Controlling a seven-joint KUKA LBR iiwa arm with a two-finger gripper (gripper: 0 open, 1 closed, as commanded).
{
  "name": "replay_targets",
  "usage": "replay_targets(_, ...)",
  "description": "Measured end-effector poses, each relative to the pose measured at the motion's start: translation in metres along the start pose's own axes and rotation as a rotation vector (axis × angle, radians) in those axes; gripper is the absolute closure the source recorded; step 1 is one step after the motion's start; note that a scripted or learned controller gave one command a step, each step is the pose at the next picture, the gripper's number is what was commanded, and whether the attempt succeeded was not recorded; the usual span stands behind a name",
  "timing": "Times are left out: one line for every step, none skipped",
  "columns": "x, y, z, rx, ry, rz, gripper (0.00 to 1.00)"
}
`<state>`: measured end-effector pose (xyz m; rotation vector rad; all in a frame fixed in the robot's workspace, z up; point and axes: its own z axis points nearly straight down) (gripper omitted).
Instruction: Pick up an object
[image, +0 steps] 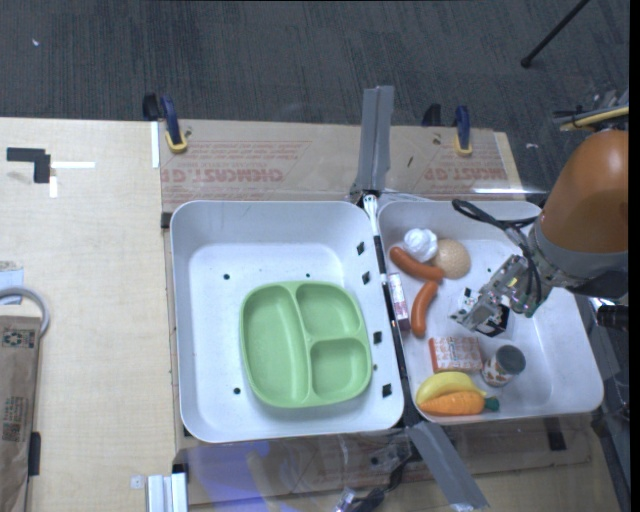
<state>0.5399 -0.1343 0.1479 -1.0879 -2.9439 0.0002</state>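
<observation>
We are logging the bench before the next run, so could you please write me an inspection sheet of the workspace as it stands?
Surface: two white bins side by side, left bin, right bin.
Job's things: in the right bin, two sausages, banana, carrot, small can, packet, tan ball, white piece.
Clutter: green divided plate in the left bin.
Grippers: gripper low over the right bin, nothing seen held.
Cables: black cable along the arm.
Surroundings: clamps on a cardboard sheet, dark floor.
</observation>
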Motion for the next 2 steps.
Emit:
replay_targets(0.023,0.121,-0.055,0.002,0.0,0.047,1.0)
replay_targets(0.012,0.155,-0.08,0.003,-0.002,0.393,1.0)
